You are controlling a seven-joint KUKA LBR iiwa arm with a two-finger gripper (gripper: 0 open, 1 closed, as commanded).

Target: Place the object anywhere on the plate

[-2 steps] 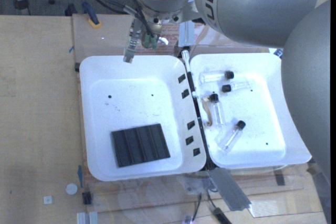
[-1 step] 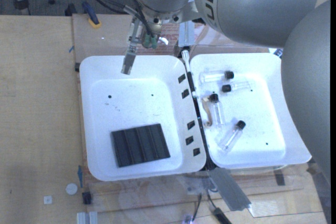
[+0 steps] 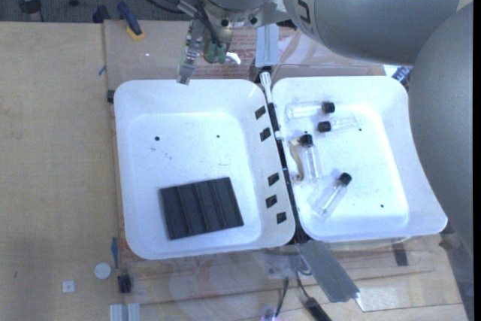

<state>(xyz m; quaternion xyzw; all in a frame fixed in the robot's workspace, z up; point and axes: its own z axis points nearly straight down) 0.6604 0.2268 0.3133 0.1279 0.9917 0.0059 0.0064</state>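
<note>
A black ribbed plate (image 3: 201, 208) lies flat in the front part of the left bin (image 3: 135, 162). Several clear vials with black caps lie in the right bin (image 3: 391, 162): one (image 3: 310, 110) at the back, one (image 3: 337, 124) beside it, one (image 3: 307, 155) near the divider, one (image 3: 333, 193) further front. My gripper (image 3: 224, 60) hangs above the back rim of the left bin, near the divider. It is open, its two fingers (image 3: 186, 65) spread wide with nothing between them. It is far from the plate and the vials.
A row of black clips (image 3: 272, 165) runs along the divider between the bins. The big grey arm (image 3: 391, 4) covers the top right and overhangs the right bin's far side. Small loose parts (image 3: 101, 271) lie on the bench at front left.
</note>
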